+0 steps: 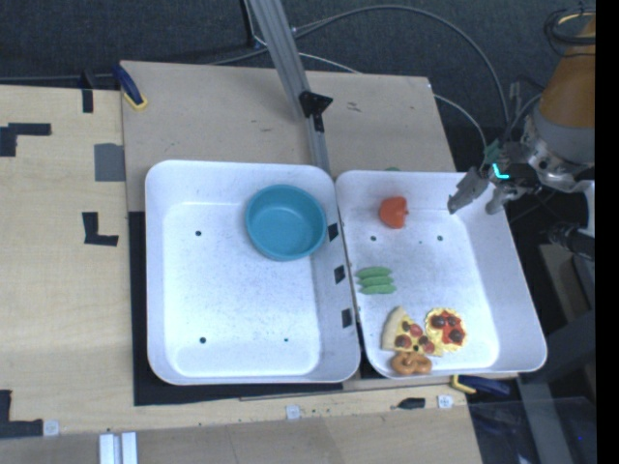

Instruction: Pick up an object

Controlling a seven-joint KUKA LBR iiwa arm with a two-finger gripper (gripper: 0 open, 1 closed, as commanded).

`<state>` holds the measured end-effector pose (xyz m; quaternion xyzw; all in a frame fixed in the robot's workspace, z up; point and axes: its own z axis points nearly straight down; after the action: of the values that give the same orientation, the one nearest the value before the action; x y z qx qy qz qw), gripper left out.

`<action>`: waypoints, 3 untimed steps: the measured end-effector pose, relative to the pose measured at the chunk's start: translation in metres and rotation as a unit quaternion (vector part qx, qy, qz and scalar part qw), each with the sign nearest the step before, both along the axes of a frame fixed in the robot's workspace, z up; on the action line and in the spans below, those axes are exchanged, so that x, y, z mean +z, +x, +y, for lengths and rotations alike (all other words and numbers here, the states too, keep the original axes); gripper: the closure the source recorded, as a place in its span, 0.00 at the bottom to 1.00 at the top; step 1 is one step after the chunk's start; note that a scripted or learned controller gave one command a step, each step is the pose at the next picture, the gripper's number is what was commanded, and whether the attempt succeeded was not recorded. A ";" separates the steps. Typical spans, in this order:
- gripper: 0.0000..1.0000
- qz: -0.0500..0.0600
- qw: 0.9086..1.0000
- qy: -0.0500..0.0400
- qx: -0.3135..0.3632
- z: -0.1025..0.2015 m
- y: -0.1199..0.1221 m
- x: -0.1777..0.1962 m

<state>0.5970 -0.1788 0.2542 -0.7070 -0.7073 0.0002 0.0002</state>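
Two white bins [174,259] are set on a tan bench [58,288] over dark carpet [77,17]. The gripper [481,194] is seen parted and empty above the right bin's upper edge; a red object [393,212] lies in that bin

Grey arm [559,158], orange band, seemingly dark fingers [468,190]

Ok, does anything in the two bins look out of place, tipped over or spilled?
Nothing stands out. The blue bowl sits upright in the left bin. In the right bin, the red tomato, green pea pod and pizza slice lie apart on the floor. The hand hovers over that bin's upper right edge.
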 end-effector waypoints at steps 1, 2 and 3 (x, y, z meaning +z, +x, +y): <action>0.00 0.000 1.000 0.000 0.000 0.000 0.000 0.000; 0.00 0.003 1.000 0.001 0.000 0.000 -0.004 -0.063; 0.00 0.002 1.000 0.000 0.000 -0.008 0.001 -0.116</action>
<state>0.5980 -0.1868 0.1377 -0.7070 -0.7072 0.0013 0.0015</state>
